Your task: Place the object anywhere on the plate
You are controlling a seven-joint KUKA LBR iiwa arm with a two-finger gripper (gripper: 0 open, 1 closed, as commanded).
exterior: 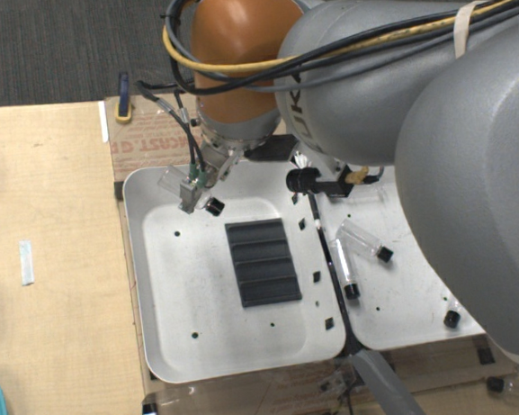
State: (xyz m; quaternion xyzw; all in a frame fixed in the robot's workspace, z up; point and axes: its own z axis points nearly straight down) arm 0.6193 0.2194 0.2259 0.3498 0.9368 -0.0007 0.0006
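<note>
Hand (192,192) mine, hovering at left bin's (163,346) far corner, grip state unclear; dark ribbed plate (262,262) mid-bin just nearby; small black object (213,207) beside hand, grasp probably next.

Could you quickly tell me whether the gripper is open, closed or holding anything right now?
Gripper: cannot be told; it sits low over the far corner of the left bin.

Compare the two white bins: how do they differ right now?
The left bin lies in plain view and holds a dark ribbed block. The right bin is partly covered by the arm and holds a clear tube with small dark bits. Both are shallow, white and side by side.
</note>
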